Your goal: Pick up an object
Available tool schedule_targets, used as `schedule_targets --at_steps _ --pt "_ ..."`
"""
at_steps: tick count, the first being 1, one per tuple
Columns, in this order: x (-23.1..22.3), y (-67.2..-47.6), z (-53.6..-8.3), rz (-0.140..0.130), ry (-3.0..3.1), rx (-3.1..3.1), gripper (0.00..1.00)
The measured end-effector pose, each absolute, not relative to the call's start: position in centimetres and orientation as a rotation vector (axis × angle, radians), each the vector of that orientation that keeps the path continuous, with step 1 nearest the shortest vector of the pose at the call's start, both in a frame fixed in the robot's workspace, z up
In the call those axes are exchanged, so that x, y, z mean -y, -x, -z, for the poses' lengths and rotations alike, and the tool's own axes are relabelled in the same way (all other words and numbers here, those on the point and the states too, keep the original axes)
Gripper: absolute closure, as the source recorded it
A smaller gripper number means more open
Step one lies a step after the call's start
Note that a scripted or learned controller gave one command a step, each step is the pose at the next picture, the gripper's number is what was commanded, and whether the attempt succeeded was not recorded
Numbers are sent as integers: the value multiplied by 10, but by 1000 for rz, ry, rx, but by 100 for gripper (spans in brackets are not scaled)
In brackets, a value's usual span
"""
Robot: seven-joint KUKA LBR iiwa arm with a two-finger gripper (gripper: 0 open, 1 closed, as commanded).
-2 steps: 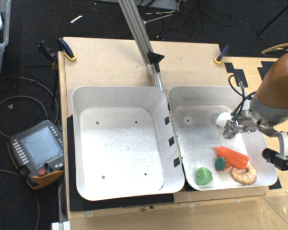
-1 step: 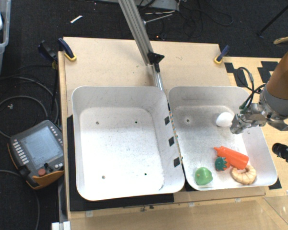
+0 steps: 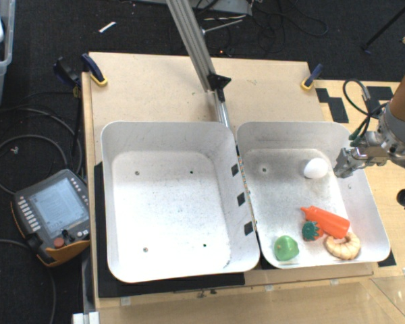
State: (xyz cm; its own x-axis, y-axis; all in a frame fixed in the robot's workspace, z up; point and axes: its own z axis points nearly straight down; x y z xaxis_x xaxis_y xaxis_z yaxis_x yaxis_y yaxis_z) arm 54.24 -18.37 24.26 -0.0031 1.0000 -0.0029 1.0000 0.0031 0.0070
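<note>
The right bin (image 3: 283,144) holds a white ball (image 3: 316,169) near its right wall. Toward the front lie an orange carrot with a green top (image 3: 324,221), a green round fruit (image 3: 286,248) and a beige ring-shaped pastry (image 3: 343,246). My gripper (image 3: 343,163) hangs at the right rim of that bin, just right of the white ball, with nothing visibly between its fingers. Its fingers are too small and dark to read.
The left bin (image 3: 121,140) stands beside the right one, and a slanted metal pole (image 3: 192,36) reaches down to the divide between them. A teach pendant (image 3: 52,211) lies on the floor at left. Yellow clamps (image 3: 98,79) mark the bench's back corners.
</note>
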Motion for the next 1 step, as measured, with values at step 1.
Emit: schedule_targets --at_steps 1 --pt "138 -554 -248 -4 -2211 -2229 100"
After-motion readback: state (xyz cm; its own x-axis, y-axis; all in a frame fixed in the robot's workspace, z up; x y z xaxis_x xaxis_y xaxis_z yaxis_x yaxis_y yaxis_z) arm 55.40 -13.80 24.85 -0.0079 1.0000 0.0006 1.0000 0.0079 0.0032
